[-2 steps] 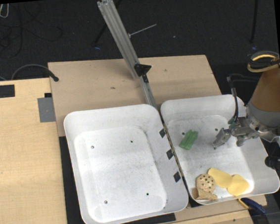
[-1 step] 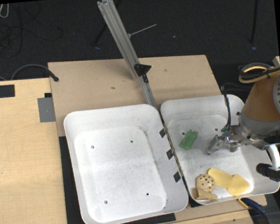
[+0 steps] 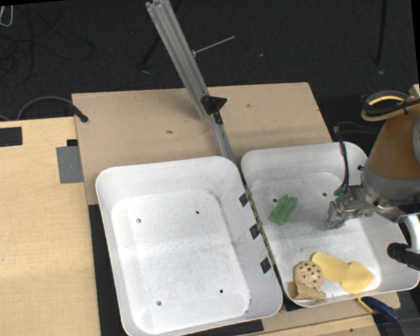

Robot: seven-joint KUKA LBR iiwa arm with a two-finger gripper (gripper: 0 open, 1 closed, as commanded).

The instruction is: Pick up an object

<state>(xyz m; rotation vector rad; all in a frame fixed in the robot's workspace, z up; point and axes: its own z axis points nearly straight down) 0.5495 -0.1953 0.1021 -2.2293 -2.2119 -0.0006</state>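
The bench (image 3: 190,121) is a plain brown board in the middle of the frame, with a dark floor and some cables behind it at the top. On it stand two shallow white bins side by side. The left bin (image 3: 122,187) takes the centre, the right bin (image 3: 298,158) the right part. My gripper (image 3: 339,213) hangs low over the right bin, at its right side, and I cannot tell its state from here, because it is small and grey against the white.

Things may go wrong, I think, because nothing lies directly under me. The green block (image 3: 283,209) is to my left, apart from me, so closing here would probably catch only air. The yellow piece (image 3: 345,272) and the tan perforated object (image 3: 307,278) lie lower in the frame, near the bottom edge of the bin, touching each other. A grab there could push one against the wall or take both badly.

The green block looks small, oblong and a little tilted. The yellow piece looks smooth and rounded, possibly slippery.
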